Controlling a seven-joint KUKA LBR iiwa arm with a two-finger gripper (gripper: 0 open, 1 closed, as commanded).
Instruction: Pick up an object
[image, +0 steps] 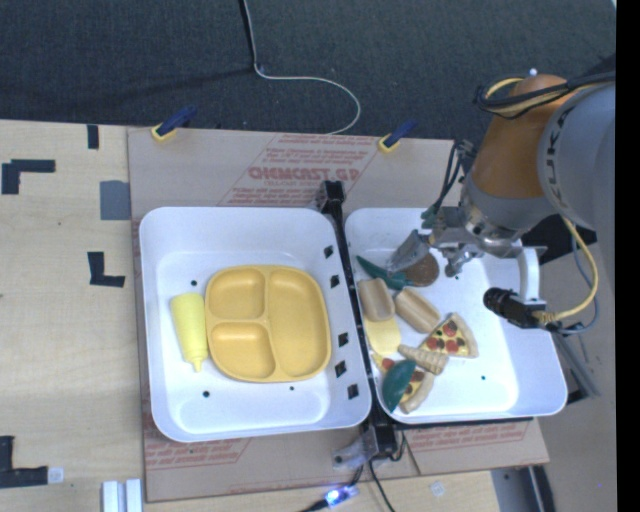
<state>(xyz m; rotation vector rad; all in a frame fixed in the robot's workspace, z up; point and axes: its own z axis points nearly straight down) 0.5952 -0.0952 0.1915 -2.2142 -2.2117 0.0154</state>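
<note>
My hand (432, 255) hovers over the brown piece (422, 270) in the right bin (520, 380), grip state unclear; I should descend squarely, avoiding neighbours.

Left bin (160, 300): the yellow divided plate (268, 322) fills the middle, the yellow bottle (189, 328) just beside it; bare floor along the far and near edges.
Right bin (520, 375): toy food (412, 330) crowds the side by the divider; the right half lies open.
Divider (345, 300): black clips between the bins.
Above right bin: the arm (525, 150) and end effector (432, 250) overhang the far part, a black cable (512, 305) alongside.
</note>
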